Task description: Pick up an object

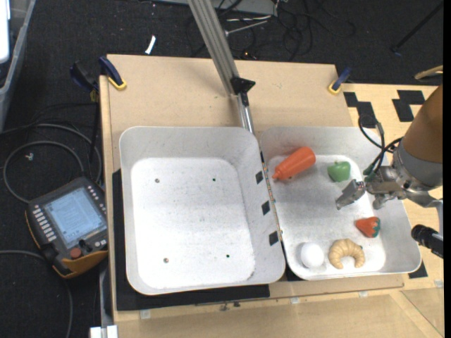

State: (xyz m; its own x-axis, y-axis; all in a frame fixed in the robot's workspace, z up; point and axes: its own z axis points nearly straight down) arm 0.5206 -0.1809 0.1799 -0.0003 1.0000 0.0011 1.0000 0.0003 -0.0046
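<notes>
Two shallow white bins sit side by side on the wooden bench (296,90). All the objects lie in the right bin (310,210). An orange carrot (294,163) rests near its far-left corner, tilted, with a green pepper (339,170) just to its right by the far edge. Along the near edge a white egg (311,255) lies next to a tan croissant (347,253), and a small red strawberry-like piece with a green top (368,225) sits just beyond the croissant, toward the right edge.

The arm comes in over the right edge of that bin. Its gripper (359,193) hangs above the bin floor, between the pepper and the red piece, and seems to touch neither. Nothing sits between its fingers; I cannot tell whether they are spread or closed.

The left bin (187,210) shows speckled white floor with a few dark dots. A pendant with a lit screen (69,220) lies on the floor left of the bench; nothing on it is readable.
</notes>
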